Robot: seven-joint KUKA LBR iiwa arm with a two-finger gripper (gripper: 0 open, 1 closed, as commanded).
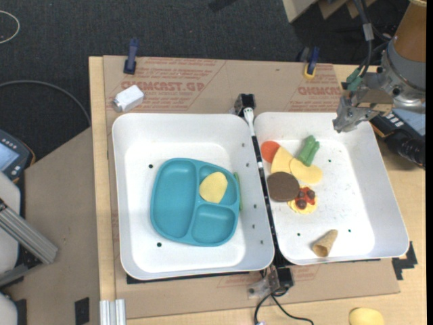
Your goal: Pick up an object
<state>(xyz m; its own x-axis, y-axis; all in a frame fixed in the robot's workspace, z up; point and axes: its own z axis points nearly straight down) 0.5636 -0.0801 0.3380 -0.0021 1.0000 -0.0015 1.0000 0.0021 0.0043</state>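
My gripper (344, 122) hangs over the far right corner of the right bin (369, 202), above the bin's back rim, with nothing seen between its fingers. In that bin lie a green piece (308, 150), an orange piece (270, 149), a yellow slice (295, 166), a brown disc (282, 185), a small pizza-like piece with red dots (305, 200) and a tan cone (325, 242). All lie below and left of the gripper, apart from it.
The left bin (135, 181) holds a blue divided plate (177, 205) with a yellow round piece (214, 187) in its upper right compartment. A black divider bar (257, 161) runs between the bins. A white block (128, 98) and blue clamps sit on the cardboard behind.
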